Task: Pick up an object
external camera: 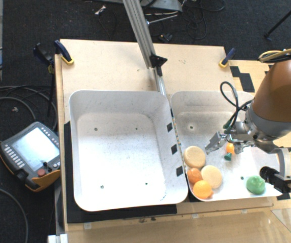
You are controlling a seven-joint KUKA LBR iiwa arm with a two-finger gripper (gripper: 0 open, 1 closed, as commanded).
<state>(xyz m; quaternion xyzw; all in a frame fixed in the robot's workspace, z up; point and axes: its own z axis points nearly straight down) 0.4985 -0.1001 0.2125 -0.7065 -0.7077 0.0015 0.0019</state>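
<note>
My fingers (221,142) apart, empty, above right bin (196,103). Beige puck (195,156) just below-left of them, crowding orange balls (199,184). Risk: descent clips puck's edge, shoves it into bin wall, grasp missed.

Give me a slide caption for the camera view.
Pincer low in right bin near orange ball and green ball.

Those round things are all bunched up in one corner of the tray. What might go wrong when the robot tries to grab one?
The beige ball, pale disc and two orange balls touch, so closing on one may shove the others. They sit against the right bin wall, leaving little room. The gripper seems nearer a small orange piece, which could slip away.
</note>
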